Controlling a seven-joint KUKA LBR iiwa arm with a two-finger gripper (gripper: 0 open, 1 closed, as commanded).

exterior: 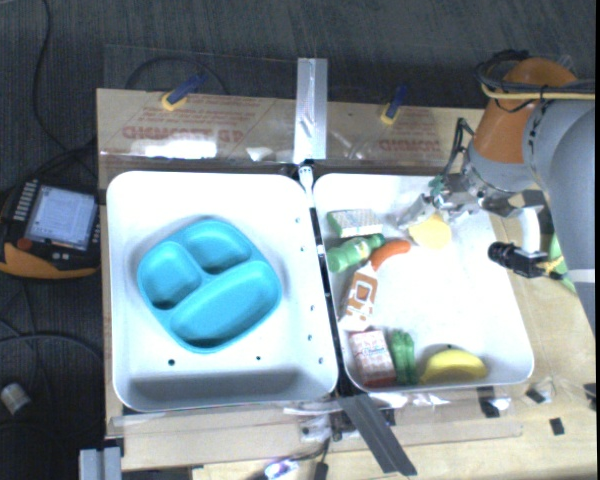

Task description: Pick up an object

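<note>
1. two shallow white bins are sitting side by side on the counter (120, 108), and the divider (321, 268) where their inner walls meet is serving as the landmark here.
2. the left bin (130, 368), left of the divider, is holding a blue sectioned tray (210, 281) lying flat near its middle, well apart from the divider.
3. the right bin (510, 318), right of the divider, is carrying a cluster of small things.
4. a green bottle (346, 254) is lying just beside the divider near the far end, with an orange piece (390, 251) touching its right end.
5. a white and orange packet (359, 298) is lying just right of the divider, about midway along it.
6. a reddish box (369, 356) is resting near the divider's near end, a green item (402, 356) is touching its right side, and a yellow banana (452, 365) is lying further right.
7. a pale yellow object (430, 232) is sitting well right of the divider, toward the far wall.
8. the grey arm is reaching in from the right, and its pincer (448, 196) is hanging just above that yellow object; i cannot tell how the pincer is set, nor whether it is touching anything.
</note>
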